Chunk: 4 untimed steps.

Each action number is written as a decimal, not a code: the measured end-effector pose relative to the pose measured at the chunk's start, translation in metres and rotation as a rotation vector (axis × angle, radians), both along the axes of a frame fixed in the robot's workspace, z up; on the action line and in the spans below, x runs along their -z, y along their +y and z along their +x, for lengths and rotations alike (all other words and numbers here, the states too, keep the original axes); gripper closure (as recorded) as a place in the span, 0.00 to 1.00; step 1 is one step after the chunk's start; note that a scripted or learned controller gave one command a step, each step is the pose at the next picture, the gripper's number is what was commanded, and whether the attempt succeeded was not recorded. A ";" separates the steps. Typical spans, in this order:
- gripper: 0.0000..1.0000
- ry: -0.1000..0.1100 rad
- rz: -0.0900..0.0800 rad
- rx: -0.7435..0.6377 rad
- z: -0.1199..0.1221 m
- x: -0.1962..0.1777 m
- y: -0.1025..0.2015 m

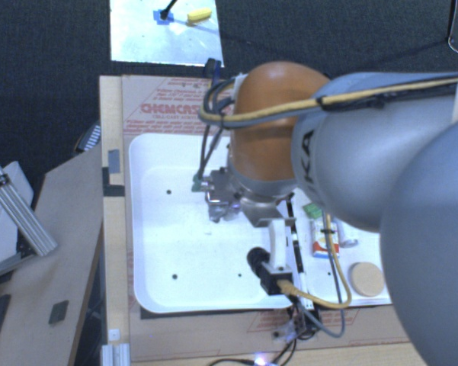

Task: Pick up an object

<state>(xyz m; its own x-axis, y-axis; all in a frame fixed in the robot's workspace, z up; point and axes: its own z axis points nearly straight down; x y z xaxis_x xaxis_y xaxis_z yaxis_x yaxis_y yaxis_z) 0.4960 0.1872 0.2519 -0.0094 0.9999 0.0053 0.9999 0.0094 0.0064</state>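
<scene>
Nearest, the grey arm [396, 158] fills the right side, orange band [270, 120] above the wrist; gripper [222, 204] hangs low over the left bin [160, 280], its opening cannot be told from here, nothing seen in its grasp; in the right bin, a round tan disc [367, 278] and a red-and-white tube [321, 239]; farther off, a yellow object [200, 15] on a pale sheet [148, 29].
</scene>
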 end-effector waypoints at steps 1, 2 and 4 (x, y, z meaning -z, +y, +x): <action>1.00 0.006 -0.004 0.003 -0.010 0.006 0.025; 1.00 0.000 -0.002 0.004 -0.009 -0.083 0.024; 1.00 0.010 -0.006 0.002 -0.010 -0.132 0.027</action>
